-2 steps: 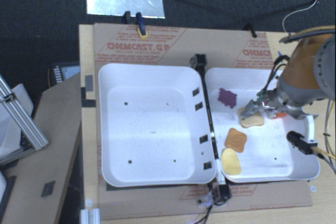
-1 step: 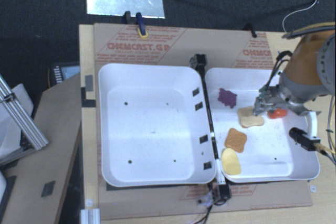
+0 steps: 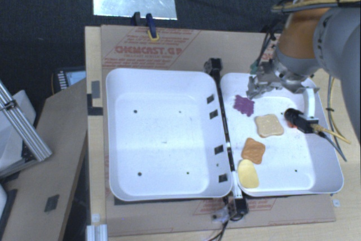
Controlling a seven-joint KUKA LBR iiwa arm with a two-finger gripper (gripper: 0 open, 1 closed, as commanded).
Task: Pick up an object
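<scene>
The gripper [image 3: 253, 89] is hanging over the right bin [image 3: 322, 176], near that bin's 11 o'clock corner, with the grey arm [image 3: 333, 36] reaching in from 2 o'clock. The view is not showing whether it is apart or together; I cannot tell.

A purple piece [image 3: 244, 105] is lying flat on the bin floor just at 7 o'clock of the gripper. It is very close to the tip, but I cannot tell whether the two are touching. A tan slice [image 3: 268, 125] is lying near the bin's centre, at 4 o'clock of the purple piece and apart from it. An orange piece [image 3: 253, 150] is sitting at 7 o'clock of the slice, near the bin's left wall. A yellow piece [image 3: 247, 173] is lying just beside the orange one at its 6 o'clock, close to the bin's 7 o'clock corner.

The left bin [image 3: 163, 138] is sitting beside the right one, at its 9 o'clock, and both are resting on a cardboard sheet [image 3: 149, 48].
</scene>
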